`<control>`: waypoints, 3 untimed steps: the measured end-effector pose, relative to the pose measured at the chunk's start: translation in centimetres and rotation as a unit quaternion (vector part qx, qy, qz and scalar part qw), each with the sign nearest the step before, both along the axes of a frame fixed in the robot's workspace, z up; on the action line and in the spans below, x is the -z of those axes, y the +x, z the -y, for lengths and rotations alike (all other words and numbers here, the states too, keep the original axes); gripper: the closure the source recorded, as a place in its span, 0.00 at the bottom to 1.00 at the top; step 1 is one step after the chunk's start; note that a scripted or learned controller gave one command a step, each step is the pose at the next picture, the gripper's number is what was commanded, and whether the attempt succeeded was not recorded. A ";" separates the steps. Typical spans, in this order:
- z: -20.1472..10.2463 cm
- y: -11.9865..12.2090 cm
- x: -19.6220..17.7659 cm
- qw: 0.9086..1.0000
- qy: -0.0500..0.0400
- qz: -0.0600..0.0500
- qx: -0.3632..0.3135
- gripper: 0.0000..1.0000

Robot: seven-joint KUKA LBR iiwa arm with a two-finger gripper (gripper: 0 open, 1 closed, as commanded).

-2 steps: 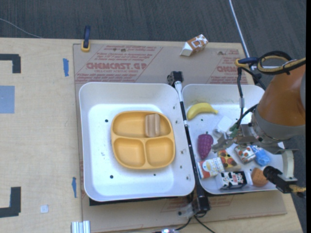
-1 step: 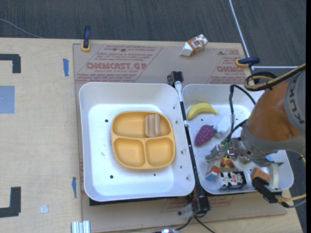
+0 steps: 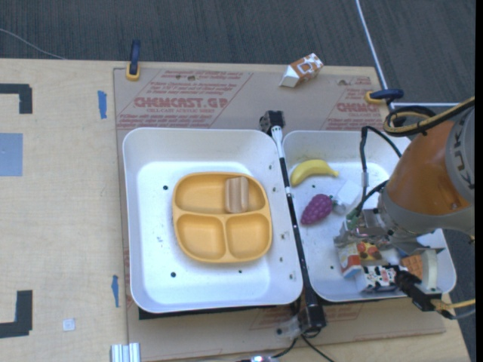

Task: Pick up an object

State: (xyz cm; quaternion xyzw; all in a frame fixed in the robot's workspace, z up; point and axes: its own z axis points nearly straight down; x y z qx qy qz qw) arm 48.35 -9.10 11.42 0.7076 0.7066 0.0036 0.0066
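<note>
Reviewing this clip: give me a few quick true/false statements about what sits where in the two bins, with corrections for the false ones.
1. The yellow divided plate sits in the left bin. True.
2. A banana lies on the plate. False: it lies in the right bin, near its far edge; the plate holds a tan block in one compartment.
3. Purple grapes lie beside the banana, on its near side. True.
4. The gripper hovers over the left bin. False: it is down in the right bin, over a pile of small packages.
5. A small carton lies outside both bins on the board. True.
</note>
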 end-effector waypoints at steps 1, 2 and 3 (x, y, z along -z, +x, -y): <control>-7.3 -0.3 -7.1 1.000 0.003 -0.007 -0.002 1.00; -7.2 -0.3 -7.0 1.000 0.002 -0.007 -0.001 0.00; -7.2 -0.3 -7.0 1.000 0.002 -0.007 -0.001 0.00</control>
